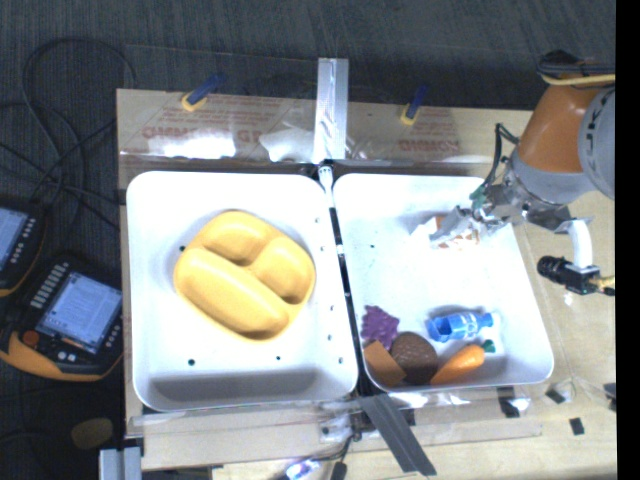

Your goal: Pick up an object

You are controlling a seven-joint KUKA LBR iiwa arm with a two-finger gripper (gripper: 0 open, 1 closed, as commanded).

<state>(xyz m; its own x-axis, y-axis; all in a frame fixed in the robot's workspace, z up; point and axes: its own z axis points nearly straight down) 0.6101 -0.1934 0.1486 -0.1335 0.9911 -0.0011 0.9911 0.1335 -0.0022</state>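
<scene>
Bread [243, 273] in left bin [150, 368] (bottle [458, 324] right)

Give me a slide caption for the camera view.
Gripper reaches into the right bin, far from the toy food cluster; yellow bread-like object in the left bin.

Two handheld control pendants [62, 313] lay on the dark floor at the left of the bench, with black cables [60, 98] curling above them. Two clips, yellow and blue [203, 91], held a plastic sheet [240, 133] at the bench's far edge.

2 white bins [140, 268], 1 yellow bread-shaped toy [243, 273], 1 blue bottle [458, 325], 1 carrot [460, 362], 1 purple toy [379, 322]
</scene>
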